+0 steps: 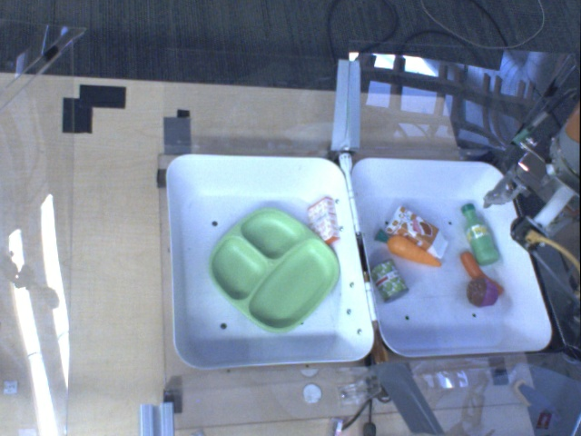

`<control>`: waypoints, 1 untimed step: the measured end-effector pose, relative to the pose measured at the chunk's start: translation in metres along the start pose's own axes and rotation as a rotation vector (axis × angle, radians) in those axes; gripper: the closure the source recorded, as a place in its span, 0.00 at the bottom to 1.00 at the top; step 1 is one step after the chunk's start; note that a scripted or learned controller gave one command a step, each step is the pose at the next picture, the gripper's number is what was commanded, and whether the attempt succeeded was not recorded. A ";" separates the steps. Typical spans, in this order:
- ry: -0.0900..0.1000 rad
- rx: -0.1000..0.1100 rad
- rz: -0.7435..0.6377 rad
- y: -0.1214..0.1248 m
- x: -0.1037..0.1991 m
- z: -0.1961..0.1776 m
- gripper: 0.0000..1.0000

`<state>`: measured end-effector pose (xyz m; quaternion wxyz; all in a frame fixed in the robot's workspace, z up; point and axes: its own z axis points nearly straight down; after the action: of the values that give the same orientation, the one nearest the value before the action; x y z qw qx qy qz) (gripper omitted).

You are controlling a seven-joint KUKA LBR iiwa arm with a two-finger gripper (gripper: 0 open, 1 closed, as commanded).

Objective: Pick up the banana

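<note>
I cannot tell which thing is the banana. Nothing here has a clear yellow banana shape. The things that come closest are two long ones, and both lie in the right bin (pixel 454 339). One is a long orange thing (pixel 414 251). It lies flat near the middle of that bin, with one end fat and the other end thin, just below a red and white pack (pixel 415 224) and touching it. The other is a short orange-red thing (pixel 469 263). It lies flat too, closer to the right wall, between a green bottle (pixel 478 235) and a purple lump (pixel 485 292).
</note>
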<state>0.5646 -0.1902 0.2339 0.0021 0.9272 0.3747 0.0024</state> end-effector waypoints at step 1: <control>-0.002 0.004 0.067 -0.029 -0.035 0.040 0.00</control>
<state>0.5193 -0.1935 0.1940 0.0006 0.9392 0.3432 0.0006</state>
